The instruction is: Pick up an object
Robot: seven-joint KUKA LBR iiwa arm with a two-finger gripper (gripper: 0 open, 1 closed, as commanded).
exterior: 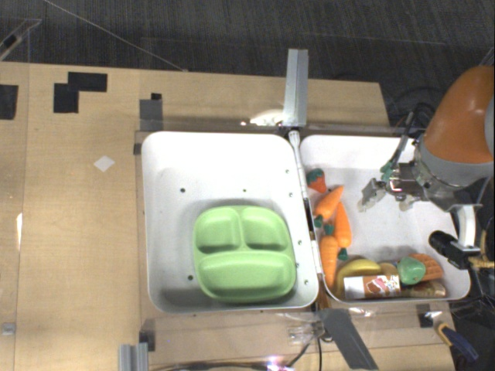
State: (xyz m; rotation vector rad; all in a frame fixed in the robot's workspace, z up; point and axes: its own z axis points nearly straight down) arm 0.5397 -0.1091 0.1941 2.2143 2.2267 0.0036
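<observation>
- Bench (69, 207) held two bins; green plate (244, 253) in left bin (166, 168).
- We saw gripper (373, 194) above right bin (363, 157), released, nothing between fingers.
- Carrots (334, 221) near divider.

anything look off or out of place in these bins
Nothing looks spilled or broken. The green divided plate lies flat in the left bin. In the right bin, the carrots, banana and bottle are crowded along its left and near edges. The gripper hovers over bare floor.
</observation>
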